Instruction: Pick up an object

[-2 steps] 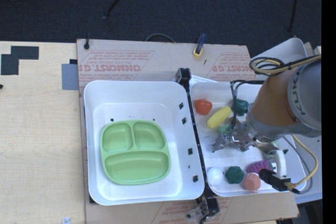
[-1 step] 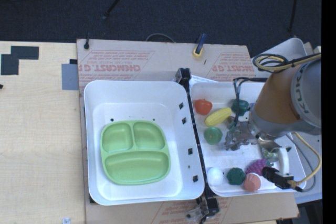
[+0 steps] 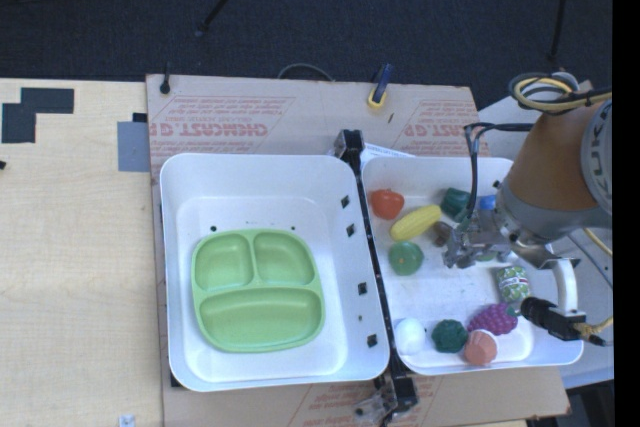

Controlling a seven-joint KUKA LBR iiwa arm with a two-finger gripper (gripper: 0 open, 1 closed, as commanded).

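camera view: pincer (right bin)

A light wooden bench carries a sheet of printed brown cardboard, laid across its right half. Two shallow white bins sit side by side on the cardboard, touching: the left bin toward 9 o'clock, the right bin toward 3 o'clock. A blue-and-yellow clamp grips the cardboard's far edge at 12 o'clock. Dark patches mark the bench at 10 o'clock.
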